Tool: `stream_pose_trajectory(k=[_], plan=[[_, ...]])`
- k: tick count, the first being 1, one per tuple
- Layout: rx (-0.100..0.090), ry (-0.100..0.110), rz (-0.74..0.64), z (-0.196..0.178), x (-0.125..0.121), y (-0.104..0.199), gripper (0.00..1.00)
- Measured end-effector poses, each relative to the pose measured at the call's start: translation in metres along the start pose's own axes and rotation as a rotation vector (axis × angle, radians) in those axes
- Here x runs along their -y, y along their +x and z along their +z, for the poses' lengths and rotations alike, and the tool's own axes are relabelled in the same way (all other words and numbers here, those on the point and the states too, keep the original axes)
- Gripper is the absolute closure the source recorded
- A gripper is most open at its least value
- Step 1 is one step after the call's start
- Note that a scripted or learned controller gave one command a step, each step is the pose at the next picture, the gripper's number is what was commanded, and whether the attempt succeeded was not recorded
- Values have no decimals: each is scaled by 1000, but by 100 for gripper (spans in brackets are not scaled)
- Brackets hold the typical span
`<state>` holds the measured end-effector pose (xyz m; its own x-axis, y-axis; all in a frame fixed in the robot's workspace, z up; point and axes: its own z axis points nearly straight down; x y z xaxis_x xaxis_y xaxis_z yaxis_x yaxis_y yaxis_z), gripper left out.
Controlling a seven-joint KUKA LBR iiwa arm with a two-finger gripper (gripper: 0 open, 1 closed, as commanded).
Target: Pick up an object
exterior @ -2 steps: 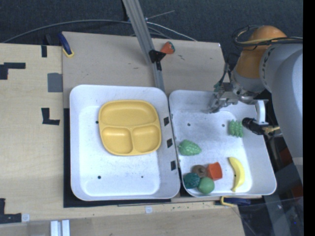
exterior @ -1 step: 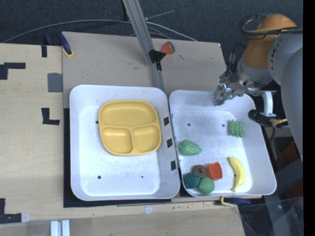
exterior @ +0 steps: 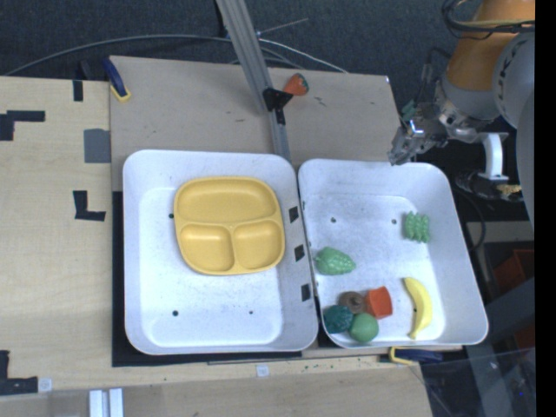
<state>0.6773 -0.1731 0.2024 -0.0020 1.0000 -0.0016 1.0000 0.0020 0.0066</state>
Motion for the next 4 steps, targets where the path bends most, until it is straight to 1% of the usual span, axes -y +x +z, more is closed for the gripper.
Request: stream_pose_trajectory(k=[1, 2, 3, 4], plan=[[-1, 1, -1, -57, 4, 9, 100], [-2, 9, -3, -46, 20, 54, 100], [-2, 10, -2, -43, 44, 91, 100], [-3, 11, -3, -31, 73, 135, 100]])
